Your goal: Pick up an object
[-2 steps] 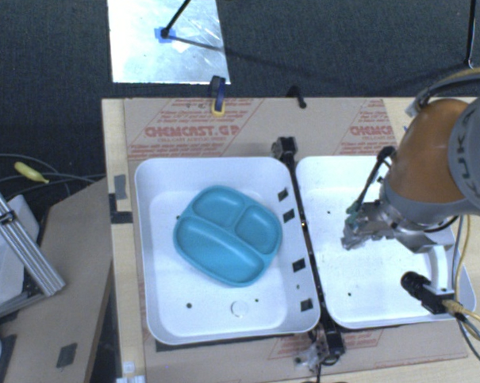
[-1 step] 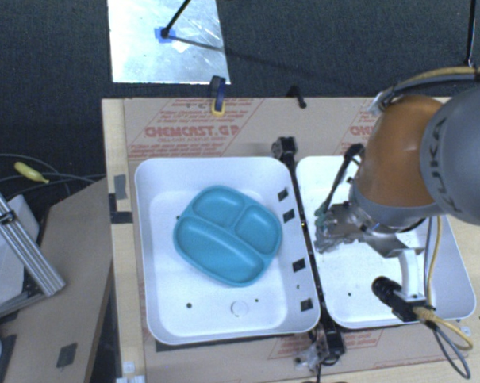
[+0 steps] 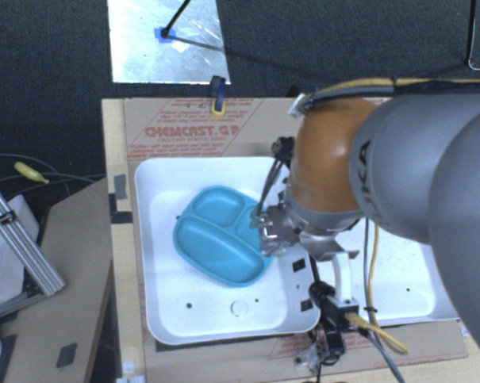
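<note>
Two white bins sit on my bench, and the blue divided plate (image 3: 220, 247) in the left bin (image 3: 170, 309) looks light, stiff and slick, best pinched at its thin rim beside my claw (image 3: 267, 231).

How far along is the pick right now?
Done: the arm has reached over the left bin, with the gripper at the right edge of the blue divided plate. In hand: nothing visibly; the plate lies flat in the bin. Left: securing a grasp and lifting it.
</note>
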Tool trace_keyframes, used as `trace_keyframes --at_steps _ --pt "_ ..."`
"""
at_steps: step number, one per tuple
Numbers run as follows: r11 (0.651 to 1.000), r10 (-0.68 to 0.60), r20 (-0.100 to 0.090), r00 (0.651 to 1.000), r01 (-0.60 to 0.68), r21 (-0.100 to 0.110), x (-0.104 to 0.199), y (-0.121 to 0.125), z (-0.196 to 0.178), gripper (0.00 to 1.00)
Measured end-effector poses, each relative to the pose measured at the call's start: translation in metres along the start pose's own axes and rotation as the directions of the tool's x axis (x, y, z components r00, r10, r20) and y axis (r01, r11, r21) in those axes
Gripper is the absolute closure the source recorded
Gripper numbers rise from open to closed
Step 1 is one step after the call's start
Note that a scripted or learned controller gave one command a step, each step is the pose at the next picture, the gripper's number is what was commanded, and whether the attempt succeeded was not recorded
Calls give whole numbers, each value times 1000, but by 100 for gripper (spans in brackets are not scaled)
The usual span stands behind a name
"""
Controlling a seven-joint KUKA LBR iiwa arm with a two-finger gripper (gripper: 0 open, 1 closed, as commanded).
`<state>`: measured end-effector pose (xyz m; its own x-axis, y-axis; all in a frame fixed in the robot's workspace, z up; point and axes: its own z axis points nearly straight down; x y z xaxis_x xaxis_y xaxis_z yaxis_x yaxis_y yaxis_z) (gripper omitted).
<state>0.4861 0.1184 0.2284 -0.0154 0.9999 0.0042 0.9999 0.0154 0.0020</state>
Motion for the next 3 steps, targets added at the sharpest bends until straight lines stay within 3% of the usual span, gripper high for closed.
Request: trace_keyframes --at_steps 1,2,3 --pt "1000 19 4 1000 -19 -9 -70 1 -88 100" --pt "1000 6 2 1000 -6 2 2 0 -68 100" --pt "1000 10 -3 1000 -10 -19 5 2 -311 100"
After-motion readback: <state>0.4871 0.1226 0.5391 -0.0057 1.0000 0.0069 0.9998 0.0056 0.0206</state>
